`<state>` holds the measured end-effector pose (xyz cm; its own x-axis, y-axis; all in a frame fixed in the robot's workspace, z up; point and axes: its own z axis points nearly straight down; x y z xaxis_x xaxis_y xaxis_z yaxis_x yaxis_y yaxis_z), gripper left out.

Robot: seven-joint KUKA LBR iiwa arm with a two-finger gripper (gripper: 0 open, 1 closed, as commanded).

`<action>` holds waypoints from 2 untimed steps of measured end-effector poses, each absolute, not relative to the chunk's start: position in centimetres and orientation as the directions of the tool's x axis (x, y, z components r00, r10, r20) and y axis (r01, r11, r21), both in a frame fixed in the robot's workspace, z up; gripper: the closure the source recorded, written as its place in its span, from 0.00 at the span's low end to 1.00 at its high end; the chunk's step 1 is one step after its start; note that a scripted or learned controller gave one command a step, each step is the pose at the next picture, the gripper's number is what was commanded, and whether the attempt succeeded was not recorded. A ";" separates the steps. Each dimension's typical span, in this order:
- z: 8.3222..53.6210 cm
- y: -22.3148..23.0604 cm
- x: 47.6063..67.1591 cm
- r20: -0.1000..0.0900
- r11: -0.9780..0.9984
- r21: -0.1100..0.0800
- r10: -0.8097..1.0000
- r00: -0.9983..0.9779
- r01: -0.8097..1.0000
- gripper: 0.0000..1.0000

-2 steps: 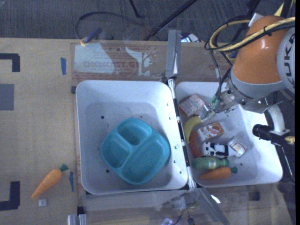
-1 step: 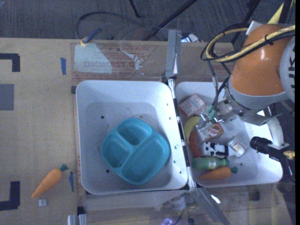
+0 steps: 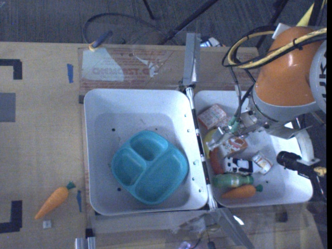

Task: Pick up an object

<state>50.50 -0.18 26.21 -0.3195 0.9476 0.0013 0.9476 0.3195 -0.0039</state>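
Note:
The right bin (image 3: 295, 188) holds a heap of small items. Among them are a pink-and-white box (image 3: 211, 116), a yellow piece (image 3: 209, 138), a red piece (image 3: 215, 161), an orange-red packet (image 3: 235, 146), a black-and-white cow-patterned item (image 3: 238, 165), a small white box (image 3: 262, 163), a green bottle (image 3: 232, 180) and an orange carrot (image 3: 240, 192). My gripper (image 3: 234, 130) hangs low over the heap's upper middle, just above the orange-red packet and right of the yellow piece. The arm's bulky orange and grey wrist (image 3: 288, 71) covers the bin's back right.
The left bin (image 3: 104, 108) carries a teal divided plate (image 3: 150, 166). A second toy carrot (image 3: 52, 202) lies on the bench, left of the bins. Cables (image 3: 244, 45) loop off the arm above the right bin. A metal divider (image 3: 199, 139) runs between the bins.

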 end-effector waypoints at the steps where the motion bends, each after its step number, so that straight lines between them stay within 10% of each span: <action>1: 18.9 -5.6 51.8 0.002 0.401 -0.003 0.916 -0.401 0.916 0.00; 2: 9.6 -11.0 49.2 -0.002 0.393 0.004 0.920 -0.393 0.920 0.00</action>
